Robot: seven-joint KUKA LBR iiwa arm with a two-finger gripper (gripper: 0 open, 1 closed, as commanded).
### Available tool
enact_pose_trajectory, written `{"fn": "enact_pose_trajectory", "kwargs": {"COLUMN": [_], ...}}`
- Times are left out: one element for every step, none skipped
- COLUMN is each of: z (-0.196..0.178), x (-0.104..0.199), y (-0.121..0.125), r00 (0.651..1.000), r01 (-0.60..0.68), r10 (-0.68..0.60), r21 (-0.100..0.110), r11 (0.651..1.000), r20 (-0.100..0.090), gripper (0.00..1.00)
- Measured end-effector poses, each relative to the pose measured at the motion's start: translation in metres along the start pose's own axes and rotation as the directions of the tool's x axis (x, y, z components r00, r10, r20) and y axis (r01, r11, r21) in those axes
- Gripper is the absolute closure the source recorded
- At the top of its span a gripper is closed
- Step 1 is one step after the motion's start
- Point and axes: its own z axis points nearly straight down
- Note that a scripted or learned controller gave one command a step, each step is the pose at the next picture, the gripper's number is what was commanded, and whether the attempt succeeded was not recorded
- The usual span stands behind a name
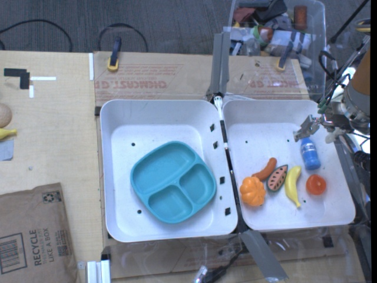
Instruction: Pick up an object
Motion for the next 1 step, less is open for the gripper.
{"fn": "enact_pose_trajectory", "kwargs": {"z": [0.1018], "x": [-0.0203], "y": [0.0263], "r00": [0.987], "r01": [0.16], "r10": [-0.16], "r21": [-0.004], "r11": [0.987], "r20": [0.0], "gripper": [0.0]}}
